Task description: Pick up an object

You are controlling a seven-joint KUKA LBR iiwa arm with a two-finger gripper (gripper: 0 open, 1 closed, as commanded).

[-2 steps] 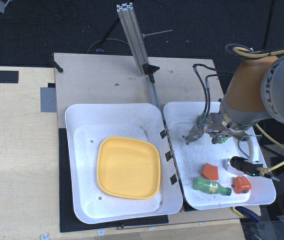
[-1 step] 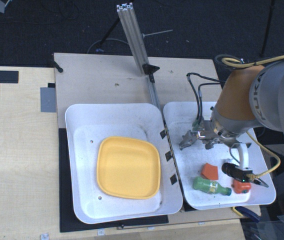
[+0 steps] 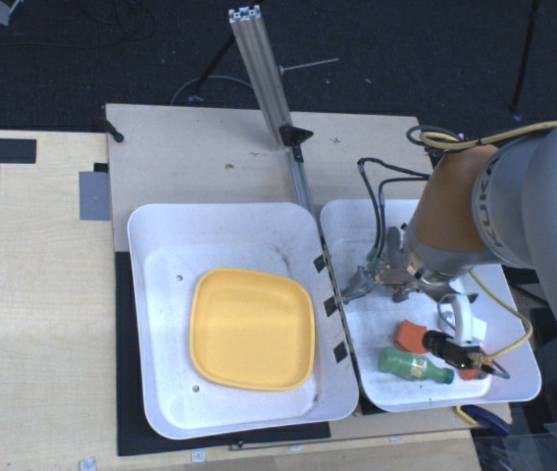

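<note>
1. One green bottle-shaped object (image 3: 411,364) lies on its side near the front rim of the right bin (image 3: 519,389).
2. One orange-red object (image 3: 411,335) sits just behind it; contact between the two cannot be confirmed. A second orange-red patch at the green object's right end is partly covered, and its identity is unclear.
3. The gripper (image 3: 359,287) hangs low in the right bin's left part, near the wall between the bins and apart from both objects. Whether it is released or clenched cannot be told.
4. One yellow plate (image 3: 252,328) lies flat in the left bin (image 3: 161,234).
5. Two bins stand side by side on the tabletop (image 3: 210,155); the arm (image 3: 475,209) hides the right bin's rear right part.
</note>
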